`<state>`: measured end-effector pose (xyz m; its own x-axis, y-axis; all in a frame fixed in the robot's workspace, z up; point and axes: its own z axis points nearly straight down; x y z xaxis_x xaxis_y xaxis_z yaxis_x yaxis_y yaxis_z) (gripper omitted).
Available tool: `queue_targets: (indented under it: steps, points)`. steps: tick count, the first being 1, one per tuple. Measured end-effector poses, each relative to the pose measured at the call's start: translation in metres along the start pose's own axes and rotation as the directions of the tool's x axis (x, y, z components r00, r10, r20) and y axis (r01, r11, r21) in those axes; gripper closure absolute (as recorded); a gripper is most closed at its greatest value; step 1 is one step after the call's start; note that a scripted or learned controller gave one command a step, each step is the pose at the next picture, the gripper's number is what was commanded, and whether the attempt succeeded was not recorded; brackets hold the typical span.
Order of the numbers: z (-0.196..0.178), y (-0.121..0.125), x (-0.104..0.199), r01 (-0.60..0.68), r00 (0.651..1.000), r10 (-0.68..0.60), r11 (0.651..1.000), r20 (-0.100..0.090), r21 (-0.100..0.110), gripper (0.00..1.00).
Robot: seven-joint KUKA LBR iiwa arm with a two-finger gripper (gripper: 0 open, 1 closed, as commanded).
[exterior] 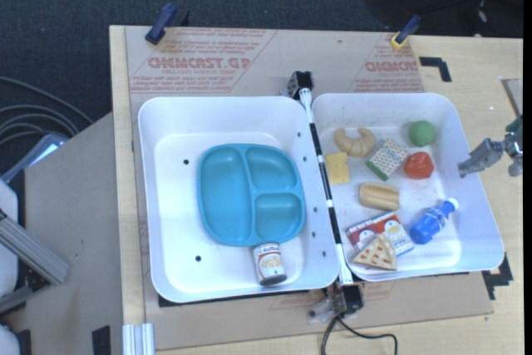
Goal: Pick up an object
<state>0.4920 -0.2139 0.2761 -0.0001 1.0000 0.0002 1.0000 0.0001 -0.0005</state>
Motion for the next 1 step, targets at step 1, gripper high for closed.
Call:
queue_targets:
  steps: [1]
  points:
    - [0.1341,0.0653,-0.0088,0.001,1.0,-0.001,1.0,-0.002,0.005,0.0]
